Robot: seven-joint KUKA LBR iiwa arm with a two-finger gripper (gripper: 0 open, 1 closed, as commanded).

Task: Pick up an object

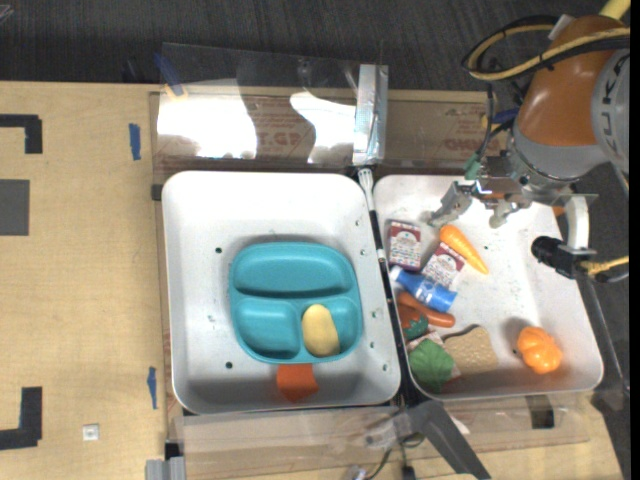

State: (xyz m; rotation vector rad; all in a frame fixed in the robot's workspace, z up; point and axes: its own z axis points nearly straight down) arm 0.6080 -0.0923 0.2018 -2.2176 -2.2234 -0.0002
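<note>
Orange block (296,379), green toy (432,362), carrot (466,248)

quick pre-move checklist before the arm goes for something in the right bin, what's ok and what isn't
1. Gripper over the right bin: ok, it hangs above the bin's far end.
2. Nothing between the fingers: ok, the fingers look spread with only white bin floor under them.
3. Nearest target: ok, the carrot lies just below the gripper, apart from the bin walls.
4. Carrot free of neighbours: not ok, its lower end sits against the small red and white carton.
5. Easier alternative: ok, the orange fruit lies alone in the near right corner.
6. Height of the gripper above the carrot: cannot tell from this one slanted view.
</note>
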